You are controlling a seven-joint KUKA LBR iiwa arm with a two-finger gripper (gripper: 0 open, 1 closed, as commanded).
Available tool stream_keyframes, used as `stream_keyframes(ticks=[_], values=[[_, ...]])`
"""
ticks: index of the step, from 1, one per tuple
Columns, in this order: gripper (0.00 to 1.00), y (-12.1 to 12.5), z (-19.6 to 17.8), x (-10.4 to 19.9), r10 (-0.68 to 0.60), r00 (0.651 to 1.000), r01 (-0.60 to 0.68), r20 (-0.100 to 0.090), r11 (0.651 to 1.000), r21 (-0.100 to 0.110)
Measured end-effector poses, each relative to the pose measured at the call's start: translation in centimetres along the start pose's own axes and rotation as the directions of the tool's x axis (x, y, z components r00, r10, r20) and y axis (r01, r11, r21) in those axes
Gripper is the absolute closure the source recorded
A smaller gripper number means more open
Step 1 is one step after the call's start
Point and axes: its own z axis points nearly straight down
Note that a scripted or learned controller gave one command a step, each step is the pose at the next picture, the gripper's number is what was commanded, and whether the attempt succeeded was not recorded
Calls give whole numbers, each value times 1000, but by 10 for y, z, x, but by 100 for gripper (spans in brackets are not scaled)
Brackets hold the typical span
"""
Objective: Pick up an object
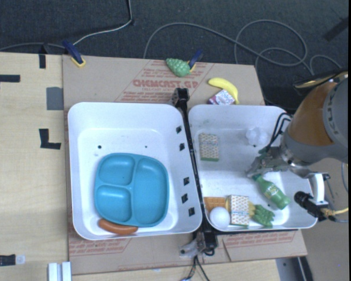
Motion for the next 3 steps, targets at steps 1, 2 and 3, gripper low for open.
stream_keyframes(ticks=[1,2,3], values=[[100,-38,-100,17,0,1000,0,-3,1000,4],[100,-50,-108,66,-1,1000,1,-6,1000,6],[0,-50,-108,66,-1,1000,1,-6,1000,6]])
